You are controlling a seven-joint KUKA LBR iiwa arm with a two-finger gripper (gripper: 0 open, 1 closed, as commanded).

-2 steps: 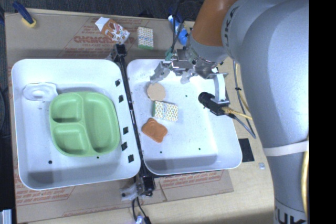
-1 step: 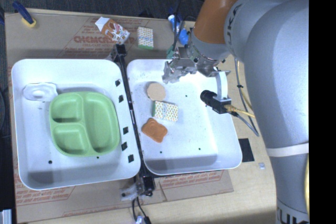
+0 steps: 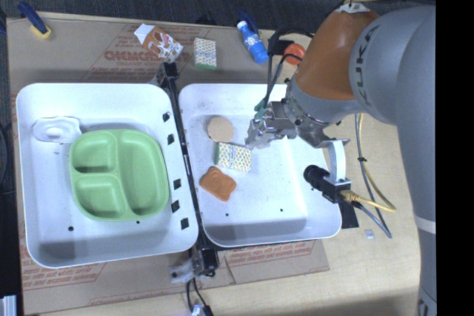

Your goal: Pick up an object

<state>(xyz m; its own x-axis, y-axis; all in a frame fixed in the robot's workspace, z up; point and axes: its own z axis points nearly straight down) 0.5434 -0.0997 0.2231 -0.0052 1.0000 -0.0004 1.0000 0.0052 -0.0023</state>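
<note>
Camera view, looking down at a slant on two white bins set side by side. Left bin (image 3: 29, 159): holds a green tray (image 3: 118, 172) with three compartments, and a clear lid (image 3: 53, 129) lying just beyond the tray's far-left corner. Right bin (image 3: 318, 222): holds three small things grouped near its left wall. A round tan disc (image 3: 220, 129) lies farthest from the viewer; a patterned packet (image 3: 234, 157), white with yellow and green marks, lies just in front of the disc; an orange-brown piece like toast (image 3: 218, 183) lies just in front of the packet, nearly touching it. All three rest on the bin floor.

The arm (image 3: 370, 63), grey with an orange band, comes in over the right bin's right side. Its gripper (image 3: 259, 131) hangs low, just right of the disc and just beyond the packet's right corner. The fingertips blur into metal parts, so how far the claw stands open cannot be told, and nothing is seen between them.

Beyond the bins, on the cardboard (image 3: 96, 48), lie a wrapped snack (image 3: 158, 43), a small patterned box (image 3: 205, 53) and a blue bottle (image 3: 253, 41). A blue-and-yellow clamp (image 3: 34, 20) sits at the far-left corner, partly cut off.
</note>
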